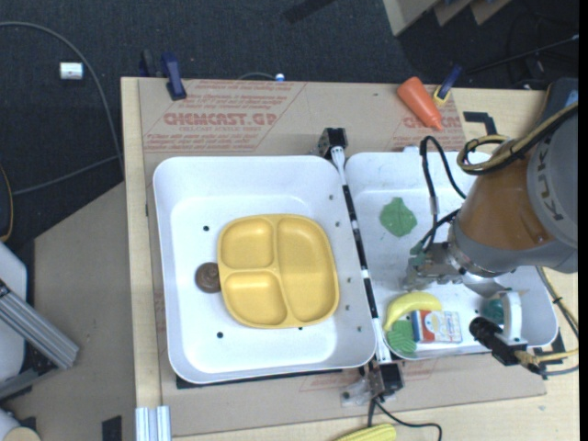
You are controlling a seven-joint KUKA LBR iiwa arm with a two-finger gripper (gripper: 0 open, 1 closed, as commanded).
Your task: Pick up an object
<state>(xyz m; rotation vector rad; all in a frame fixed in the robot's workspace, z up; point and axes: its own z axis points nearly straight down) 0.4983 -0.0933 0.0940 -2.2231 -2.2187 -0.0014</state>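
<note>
Hovering in the right white bin (367, 175), the grey gripper (424, 266), finger state unclear, sits just above a yellow plastic banana (411, 305); green leaf-shaped toy (399, 217) beyond, small carton (435, 327) beside.

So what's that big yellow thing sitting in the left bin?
The yellow tray looks like a plastic divided plate: a rounded rectangle with three sunken compartments, two above and one wide one below as the camera sees it. It lies flat, right way up and slightly turned, near the middle of the left bin. A small brown round object sits at its left edge, seemingly touching it.
</note>
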